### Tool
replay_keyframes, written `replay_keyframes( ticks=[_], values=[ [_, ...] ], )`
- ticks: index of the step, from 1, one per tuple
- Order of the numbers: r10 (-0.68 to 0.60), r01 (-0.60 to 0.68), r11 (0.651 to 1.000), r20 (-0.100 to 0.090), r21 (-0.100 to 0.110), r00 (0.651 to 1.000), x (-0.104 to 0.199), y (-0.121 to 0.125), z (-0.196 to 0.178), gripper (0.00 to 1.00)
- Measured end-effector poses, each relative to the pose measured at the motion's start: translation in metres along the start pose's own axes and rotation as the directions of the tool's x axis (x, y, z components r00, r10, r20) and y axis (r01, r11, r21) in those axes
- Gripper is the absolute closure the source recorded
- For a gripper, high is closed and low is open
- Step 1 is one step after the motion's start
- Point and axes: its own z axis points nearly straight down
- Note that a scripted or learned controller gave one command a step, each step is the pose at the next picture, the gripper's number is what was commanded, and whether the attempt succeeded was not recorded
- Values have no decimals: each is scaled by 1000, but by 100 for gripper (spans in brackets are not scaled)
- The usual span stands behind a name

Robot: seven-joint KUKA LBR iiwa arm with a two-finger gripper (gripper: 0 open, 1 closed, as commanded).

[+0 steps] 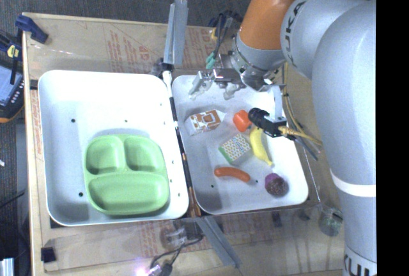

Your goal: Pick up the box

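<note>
Gripper point(214, 80) hangs over the far end of the right bin point(291, 195), fingers apart with nothing between them. The box point(204, 121) (brown and white) lies flat on the bin floor just below the fingertips. Near it sit an orange piece point(240, 119), a banana point(259, 145), a green checked packet point(235, 148), a sausage point(232, 174) and a purple fruit point(276, 184). The left bin point(54, 115) holds a green tray point(126, 174).

the box point(205, 121) is small, white and orange, lying flat near my right bin's point(291, 195) far left corner.
</note>
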Motion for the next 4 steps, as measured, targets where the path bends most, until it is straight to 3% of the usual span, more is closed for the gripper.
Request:
replay_keyframes(
  ticks=[1, 2, 3, 4],
  values=[
    [-82, 82, 997, -1, 1, 997, -90, -37, -11, 0],
    [-136, 136, 991, 1, -3, 991, -77, -77, 123, 0],
    [-121, 121, 993, 7, -13, 993, -104, -27, 126, 0],
    [-202, 202, 979, 5, -12, 979, -119, -16, 126, 0]
  ],
)
